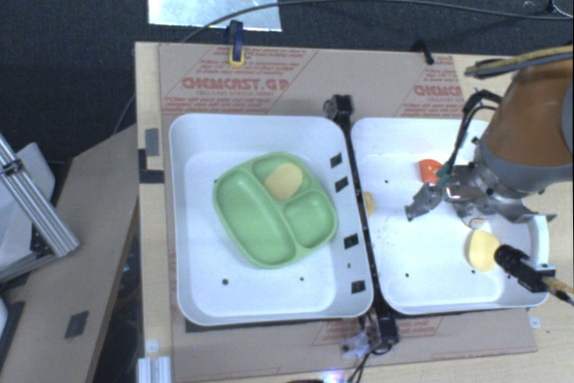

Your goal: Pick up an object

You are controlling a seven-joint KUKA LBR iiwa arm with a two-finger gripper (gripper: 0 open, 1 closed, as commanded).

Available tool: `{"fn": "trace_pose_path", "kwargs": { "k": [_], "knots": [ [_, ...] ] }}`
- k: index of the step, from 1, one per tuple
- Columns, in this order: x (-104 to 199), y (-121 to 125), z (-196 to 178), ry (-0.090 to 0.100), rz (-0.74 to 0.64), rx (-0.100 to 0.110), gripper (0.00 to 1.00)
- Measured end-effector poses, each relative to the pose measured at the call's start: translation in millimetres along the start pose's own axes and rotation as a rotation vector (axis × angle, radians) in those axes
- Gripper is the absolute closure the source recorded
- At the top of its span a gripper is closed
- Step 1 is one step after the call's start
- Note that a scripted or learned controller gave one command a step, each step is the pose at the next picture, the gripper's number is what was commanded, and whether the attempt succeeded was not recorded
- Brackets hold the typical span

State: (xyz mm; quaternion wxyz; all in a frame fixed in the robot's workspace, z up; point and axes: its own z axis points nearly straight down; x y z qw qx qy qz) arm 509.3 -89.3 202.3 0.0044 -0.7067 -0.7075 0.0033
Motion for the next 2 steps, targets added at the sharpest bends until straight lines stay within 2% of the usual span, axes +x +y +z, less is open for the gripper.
{"fn": "trace_pose_path", "kwargs": {
  "k": [1, 2],
  "knots": [
    [0, 3, -5, -0.001, -0.002, -0.011, 0.0],
    [3, -1, 57, 0.0, 0.0, -0.006, 0.0]
  ]
}}
